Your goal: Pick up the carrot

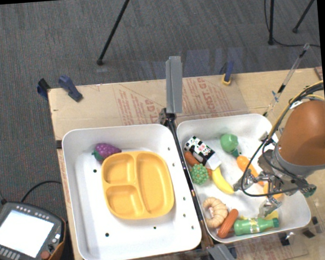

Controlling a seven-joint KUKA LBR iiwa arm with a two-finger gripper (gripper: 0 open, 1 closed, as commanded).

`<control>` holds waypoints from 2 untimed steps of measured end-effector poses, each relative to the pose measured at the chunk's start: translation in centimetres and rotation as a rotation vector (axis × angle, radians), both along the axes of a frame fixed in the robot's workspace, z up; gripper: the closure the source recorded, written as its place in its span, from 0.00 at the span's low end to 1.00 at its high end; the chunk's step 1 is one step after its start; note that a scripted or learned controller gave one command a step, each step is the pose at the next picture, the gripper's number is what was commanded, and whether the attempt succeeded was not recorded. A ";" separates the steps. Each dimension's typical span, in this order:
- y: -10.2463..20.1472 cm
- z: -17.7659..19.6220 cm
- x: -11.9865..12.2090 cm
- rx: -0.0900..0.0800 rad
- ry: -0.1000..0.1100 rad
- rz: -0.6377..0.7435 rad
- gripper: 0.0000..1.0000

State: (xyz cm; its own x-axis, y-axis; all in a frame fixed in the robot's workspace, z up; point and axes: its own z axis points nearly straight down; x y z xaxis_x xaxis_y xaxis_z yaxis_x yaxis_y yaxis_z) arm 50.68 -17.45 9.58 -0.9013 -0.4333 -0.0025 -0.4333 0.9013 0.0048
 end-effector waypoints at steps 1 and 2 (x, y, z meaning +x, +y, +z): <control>0.3 0.9 0.2 0.002 -0.003 0.007 1.00; 0.3 0.9 0.1 0.002 -0.002 0.007 0.00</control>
